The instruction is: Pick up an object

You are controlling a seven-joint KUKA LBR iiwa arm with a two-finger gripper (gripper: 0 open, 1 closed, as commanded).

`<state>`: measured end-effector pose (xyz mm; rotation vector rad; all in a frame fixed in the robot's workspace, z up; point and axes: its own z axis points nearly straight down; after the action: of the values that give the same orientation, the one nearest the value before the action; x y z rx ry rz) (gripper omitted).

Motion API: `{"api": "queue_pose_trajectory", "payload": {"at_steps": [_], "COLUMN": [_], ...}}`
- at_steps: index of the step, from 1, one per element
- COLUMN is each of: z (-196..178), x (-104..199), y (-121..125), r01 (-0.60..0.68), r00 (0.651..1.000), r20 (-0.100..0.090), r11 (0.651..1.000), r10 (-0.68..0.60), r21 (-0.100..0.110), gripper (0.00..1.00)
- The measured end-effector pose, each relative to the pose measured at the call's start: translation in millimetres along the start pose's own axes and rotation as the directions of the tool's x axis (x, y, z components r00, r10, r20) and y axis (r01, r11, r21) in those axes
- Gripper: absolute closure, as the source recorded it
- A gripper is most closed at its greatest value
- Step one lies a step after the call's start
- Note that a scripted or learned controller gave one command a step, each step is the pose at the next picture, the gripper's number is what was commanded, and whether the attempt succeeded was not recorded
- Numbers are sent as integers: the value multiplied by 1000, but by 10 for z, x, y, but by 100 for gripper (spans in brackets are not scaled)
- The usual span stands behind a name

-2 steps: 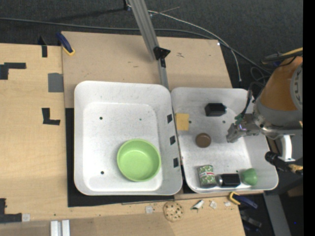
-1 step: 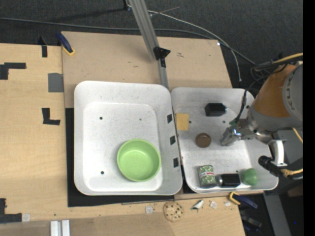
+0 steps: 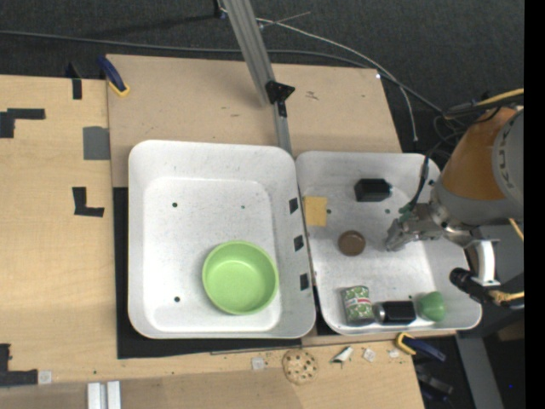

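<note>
The right bin (image 3: 387, 167) holds a black block (image 3: 372, 189), a round brown piece (image 3: 352, 244), a green-and-white can (image 3: 357, 303), a black cylinder (image 3: 395, 313) and a green object (image 3: 432, 306). A yellow card (image 3: 315, 210) rests at the bin's left edge. My gripper (image 3: 398, 236) hangs low over the bin's right side, to the right of the brown piece and apart from it. I see nothing between the fingers. The arm's grey body and orange band (image 3: 481, 160) fill the right edge.
The left bin (image 3: 162, 164) holds a green bowl (image 3: 239, 277). A grey metal pole (image 3: 254, 49) slants down from the top to the gap between the bins. A cookie-like disc (image 3: 297, 366) lies on the bench in front of the bins.
</note>
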<state>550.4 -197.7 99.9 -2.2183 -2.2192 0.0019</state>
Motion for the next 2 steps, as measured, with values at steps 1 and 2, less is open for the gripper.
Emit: {"api": "queue_pose_trajectory", "payload": {"at_steps": [1, 2], "z": [-621, -1265], "x": [-45, -62], "y": [11, 50], "r01": [0, 1], "r00": [1000, 1000], "r20": [1, 2], "r11": [1000, 1000], "r10": [0, -1], "r21": [-4, -8], "gripper": [100, 100]}}
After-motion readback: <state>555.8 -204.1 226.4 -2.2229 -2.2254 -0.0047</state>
